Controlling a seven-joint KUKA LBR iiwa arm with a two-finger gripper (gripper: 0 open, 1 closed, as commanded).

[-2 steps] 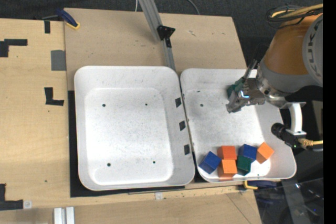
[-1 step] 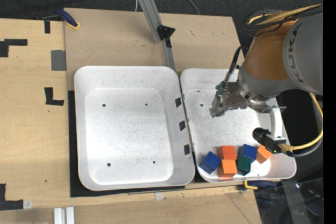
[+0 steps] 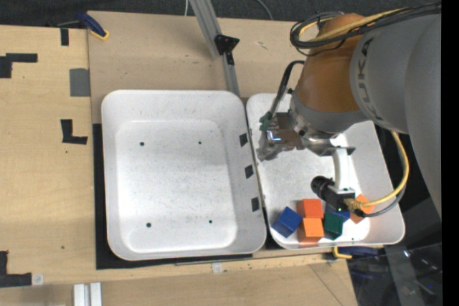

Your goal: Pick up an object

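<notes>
Your hand (image 3: 271,142) sits low over the right bin (image 3: 380,154), close to its left wall, with the grey arm (image 3: 401,75) and its orange band (image 3: 326,79) above it. You cannot tell from this angle whether it is open or closed, and nothing shows in its grip. The objects lie clustered at the near end of that bin: a blue block (image 3: 287,221), two orange blocks (image 3: 311,208) touching one another, and a green block (image 3: 333,223) beside them. The left bin (image 3: 115,154) stands alongside on the worktop (image 3: 43,175).
</notes>
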